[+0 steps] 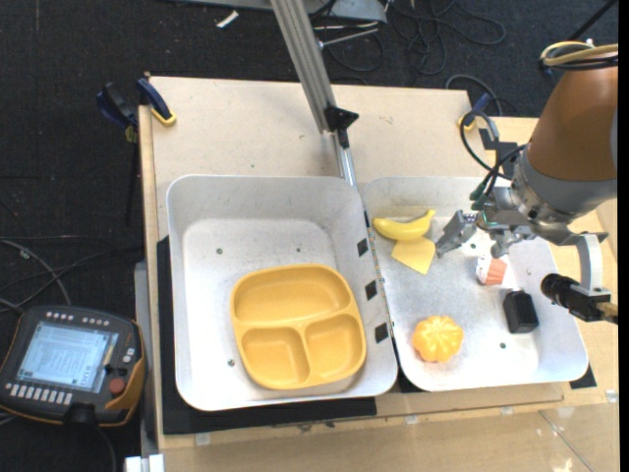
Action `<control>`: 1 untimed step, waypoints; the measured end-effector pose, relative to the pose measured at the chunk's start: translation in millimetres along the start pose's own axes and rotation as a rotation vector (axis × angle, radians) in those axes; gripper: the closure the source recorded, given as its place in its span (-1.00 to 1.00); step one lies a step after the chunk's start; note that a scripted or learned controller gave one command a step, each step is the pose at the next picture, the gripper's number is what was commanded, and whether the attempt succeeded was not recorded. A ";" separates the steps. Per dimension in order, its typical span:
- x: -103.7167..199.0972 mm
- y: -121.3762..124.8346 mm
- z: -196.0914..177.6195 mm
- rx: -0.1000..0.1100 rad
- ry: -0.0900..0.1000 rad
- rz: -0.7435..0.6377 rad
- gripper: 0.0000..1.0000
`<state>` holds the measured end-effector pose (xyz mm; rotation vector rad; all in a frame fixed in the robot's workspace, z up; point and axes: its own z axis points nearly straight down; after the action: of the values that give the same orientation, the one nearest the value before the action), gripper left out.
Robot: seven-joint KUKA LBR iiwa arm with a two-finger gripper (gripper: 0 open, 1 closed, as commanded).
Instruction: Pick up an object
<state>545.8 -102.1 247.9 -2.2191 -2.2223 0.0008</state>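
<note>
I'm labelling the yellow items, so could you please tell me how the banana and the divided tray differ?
The banana is small, curved and solid; the divided tray is far larger, flat and split into three compartments. The banana lies in the right bin, the divided tray in the left bin. Both are yellow.

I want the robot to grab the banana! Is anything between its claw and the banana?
Nothing visible blocks it. The gripper hangs just right of the banana, with bare bin floor between them. The yellow wedge sits just below the banana, off that line.
</note>
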 end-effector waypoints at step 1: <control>-0.1 0.0 -0.1 -0.001 0.000 0.000 -1.00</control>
<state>545.8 -102.2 248.0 -2.2199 -2.2222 0.0004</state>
